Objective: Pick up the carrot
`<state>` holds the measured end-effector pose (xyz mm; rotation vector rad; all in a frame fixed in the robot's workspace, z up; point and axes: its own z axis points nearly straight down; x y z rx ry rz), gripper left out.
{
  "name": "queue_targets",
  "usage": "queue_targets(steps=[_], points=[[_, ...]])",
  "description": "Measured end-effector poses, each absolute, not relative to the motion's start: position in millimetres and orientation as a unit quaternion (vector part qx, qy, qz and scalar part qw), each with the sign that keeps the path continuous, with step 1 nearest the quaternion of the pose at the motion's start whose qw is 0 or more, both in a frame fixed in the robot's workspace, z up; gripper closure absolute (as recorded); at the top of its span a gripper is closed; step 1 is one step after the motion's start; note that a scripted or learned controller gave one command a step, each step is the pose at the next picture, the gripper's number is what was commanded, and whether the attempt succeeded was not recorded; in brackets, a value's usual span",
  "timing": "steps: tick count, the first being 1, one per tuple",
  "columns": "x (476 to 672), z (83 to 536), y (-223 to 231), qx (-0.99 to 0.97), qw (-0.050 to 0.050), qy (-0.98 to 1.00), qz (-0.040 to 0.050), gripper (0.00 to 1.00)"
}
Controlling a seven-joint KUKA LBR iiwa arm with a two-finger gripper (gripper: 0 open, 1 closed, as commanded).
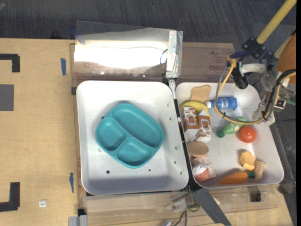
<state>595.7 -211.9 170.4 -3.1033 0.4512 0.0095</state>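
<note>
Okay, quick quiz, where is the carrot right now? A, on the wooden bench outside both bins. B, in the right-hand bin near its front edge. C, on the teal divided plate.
B: the carrot lies in the right-hand bin along its near edge, well apart from the teal plate in the other bin.

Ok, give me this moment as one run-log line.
carrot: lying in right bin, lower edge of view, untouched | tool: over bin's upper right corner, apart from carrot | grasp: not yet
</note>
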Motion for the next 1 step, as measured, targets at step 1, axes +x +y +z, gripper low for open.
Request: queue_targets(steps=[1], points=[[540.0, 161.1, -202.4, -0.995, 0.002, 0.101, 0.0017, 1.00]])
